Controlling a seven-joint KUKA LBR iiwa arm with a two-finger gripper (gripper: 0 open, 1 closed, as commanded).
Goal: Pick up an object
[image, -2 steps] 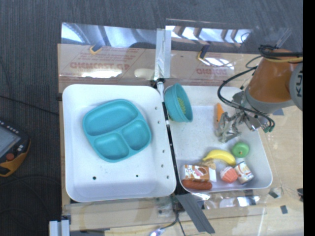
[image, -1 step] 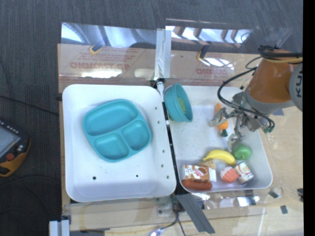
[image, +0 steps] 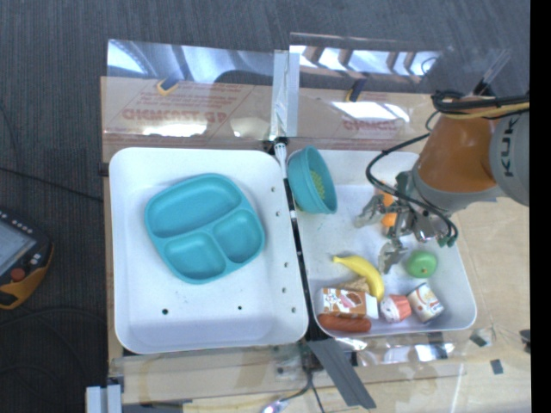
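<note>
- My claw point(image: 389, 231) hangs low over the right bin point(image: 456, 312), reaching in from the right; whether it is apart or together I cannot tell.
- Something small and orange point(image: 390, 218) sits right at it; held or not, unclear.
- Green apple point(image: 421, 263) just beside me, lower right.
- Banana point(image: 362, 271) near, lower left.
- Along the front wall: sausage point(image: 344, 323), snack packet point(image: 342, 301), two small cans point(image: 411, 305).
- Teal bowl point(image: 311, 180) tilted at the bins' divider.
- Left bin point(image: 138, 317) bears a teal divided plate point(image: 204, 226).
</note>
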